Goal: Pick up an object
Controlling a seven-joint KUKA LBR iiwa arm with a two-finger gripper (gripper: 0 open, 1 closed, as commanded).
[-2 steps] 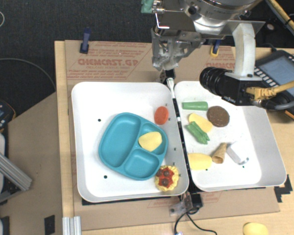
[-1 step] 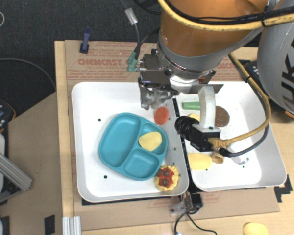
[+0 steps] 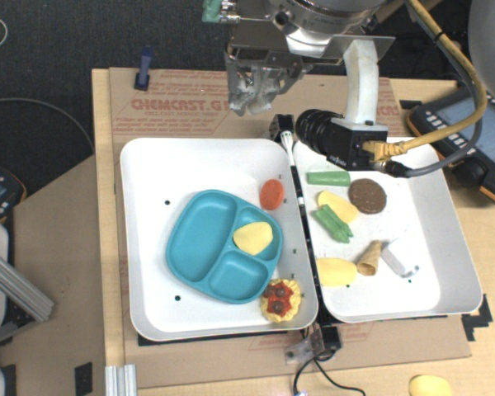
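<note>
Toy foods point(image 3: 333, 223) in white bins point(image 3: 140, 188) on brown board point(image 3: 181, 122)

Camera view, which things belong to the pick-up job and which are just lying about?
Job: gripper; left bin with blue plate, orange round piece, red-yellow toy; right bin with brown disc, green pod, cone.
Lying about: blue clip on the brown board; yellow lump beyond the board, bottom right.

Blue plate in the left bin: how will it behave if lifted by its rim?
The blue plate looks like rigid moulded plastic, so probably stiff and light. Wide and shallow, it may tilt in a rim grip. The yellow piece in its compartment would likely slide.
</note>
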